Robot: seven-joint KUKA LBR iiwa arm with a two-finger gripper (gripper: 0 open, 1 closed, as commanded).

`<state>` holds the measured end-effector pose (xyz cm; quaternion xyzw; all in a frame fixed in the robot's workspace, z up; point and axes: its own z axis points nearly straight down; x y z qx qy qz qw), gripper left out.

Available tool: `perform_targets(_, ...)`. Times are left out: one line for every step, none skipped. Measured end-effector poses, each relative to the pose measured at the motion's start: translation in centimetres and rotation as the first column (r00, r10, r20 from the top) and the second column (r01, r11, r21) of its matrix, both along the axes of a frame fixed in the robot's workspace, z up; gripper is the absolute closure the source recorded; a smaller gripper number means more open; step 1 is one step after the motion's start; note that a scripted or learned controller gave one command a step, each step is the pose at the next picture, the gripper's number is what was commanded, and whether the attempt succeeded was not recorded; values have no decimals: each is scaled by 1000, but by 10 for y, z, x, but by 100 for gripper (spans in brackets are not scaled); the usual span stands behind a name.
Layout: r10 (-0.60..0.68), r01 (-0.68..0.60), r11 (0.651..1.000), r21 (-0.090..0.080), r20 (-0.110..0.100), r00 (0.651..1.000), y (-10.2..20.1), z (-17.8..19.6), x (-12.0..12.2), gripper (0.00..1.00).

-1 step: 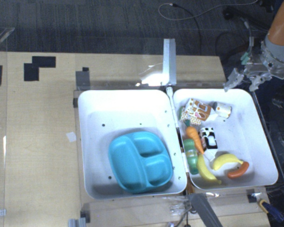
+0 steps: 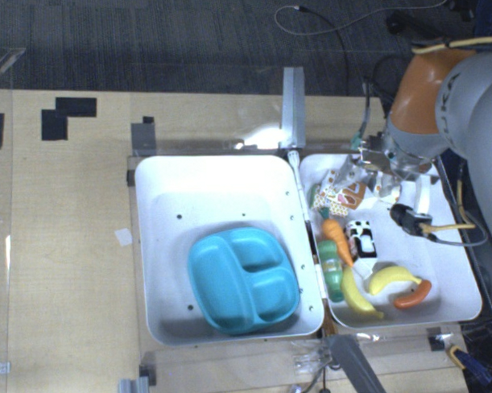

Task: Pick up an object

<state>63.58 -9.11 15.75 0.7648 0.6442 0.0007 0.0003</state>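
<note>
Tabletop [image 2: 63, 262] of pale wood runs along the near edge of your view, and on it sit two shallow white bins side by side. Nearest you in the left bin [image 2: 162, 203] lies a blue divided tray [image 2: 243, 278], tilted a little, resting toward the near right corner. In the right bin [image 2: 459, 293], along the near wall, you can see a yellow banana [image 2: 356, 292] lying lengthwise just beside the divider, a second banana [image 2: 391, 278] curved beside it, and an orange-red sausage-shaped toy [image 2: 412, 296] touching that second banana's underside. A green object [image 2: 332, 276] sits against the divider, touching the first banana. Just past it lies an orange carrot [image 2: 338, 237], and to its right a small black-and-white block [image 2: 361, 237]. Farther on, you find a patterned packet [image 2: 338, 193] with a brownish piece at its right edge, near the bin's far left corner. The gripper [image 2: 377, 177] hangs over the far part of the right bin, just beside that packet; you cannot tell from this slant whether it is released or clenched, and nothing can be made out in its grasp. A black cable [image 2: 411, 218] loops below the wrist. Beyond, the grey arm [image 2: 468, 95] with its orange band [image 2: 419, 89] reaches in from the right, and past the bins a thin wire [image 2: 321, 28] curls on the dark floor [image 2: 144, 42].
</note>
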Motion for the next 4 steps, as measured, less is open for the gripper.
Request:
perform_targets(-54,54,999,0,1,999,8,5,-148,0)
perform_targets(-116,116,993,-3,29,993,-7,-52,-94,0)
perform_targets(-110,110,994,1,8,994,-2,-52,-99,100)
perform_targets(-80,80,997,0,3,997,37,28,-56,100)
